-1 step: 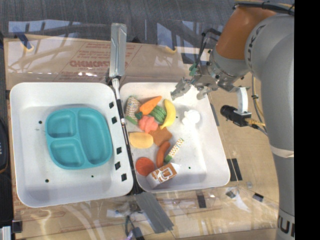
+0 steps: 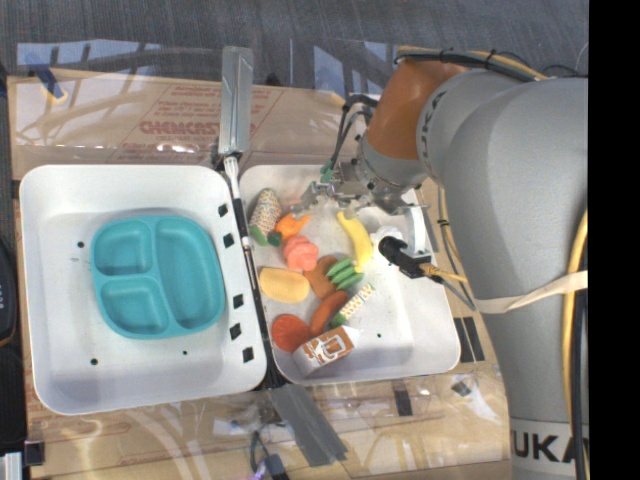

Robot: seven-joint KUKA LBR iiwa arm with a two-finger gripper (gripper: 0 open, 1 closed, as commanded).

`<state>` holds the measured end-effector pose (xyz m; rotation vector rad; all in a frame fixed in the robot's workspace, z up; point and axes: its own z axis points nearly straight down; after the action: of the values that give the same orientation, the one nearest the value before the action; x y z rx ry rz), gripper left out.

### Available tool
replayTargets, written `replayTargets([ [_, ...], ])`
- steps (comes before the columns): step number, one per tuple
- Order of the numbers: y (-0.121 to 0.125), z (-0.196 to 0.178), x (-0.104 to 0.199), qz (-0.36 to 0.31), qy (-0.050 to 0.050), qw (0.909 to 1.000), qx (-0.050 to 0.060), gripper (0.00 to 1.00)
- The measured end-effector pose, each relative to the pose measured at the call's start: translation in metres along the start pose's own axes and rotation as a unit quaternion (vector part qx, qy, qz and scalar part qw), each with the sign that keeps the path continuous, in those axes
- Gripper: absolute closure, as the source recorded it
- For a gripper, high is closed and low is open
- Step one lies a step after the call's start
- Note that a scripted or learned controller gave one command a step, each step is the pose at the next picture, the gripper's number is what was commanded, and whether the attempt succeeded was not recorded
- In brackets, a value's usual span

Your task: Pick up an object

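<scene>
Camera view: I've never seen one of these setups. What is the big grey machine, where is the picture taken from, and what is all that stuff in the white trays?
The picture comes from one fixed camera above the bench, looking down at a slant. The large grey arm with an orange band is a robot arm reaching in from the right. Its gripper hangs over the far part of the right white bin; nothing is visibly held. That bin holds toy food: a yellow banana, a pink rounded piece, a yellow oval piece, an orange carrot, a red disc and a small brown-and-white packet. The left white bin holds a turquoise divided plate.
</scene>
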<state>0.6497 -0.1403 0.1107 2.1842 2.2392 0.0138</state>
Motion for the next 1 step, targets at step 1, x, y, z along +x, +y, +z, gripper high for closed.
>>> replayTargets([
  [1,-0.0080,0.0070,0.0319,-0.002,-0.002,1.0000,-0.002,0.00],
])
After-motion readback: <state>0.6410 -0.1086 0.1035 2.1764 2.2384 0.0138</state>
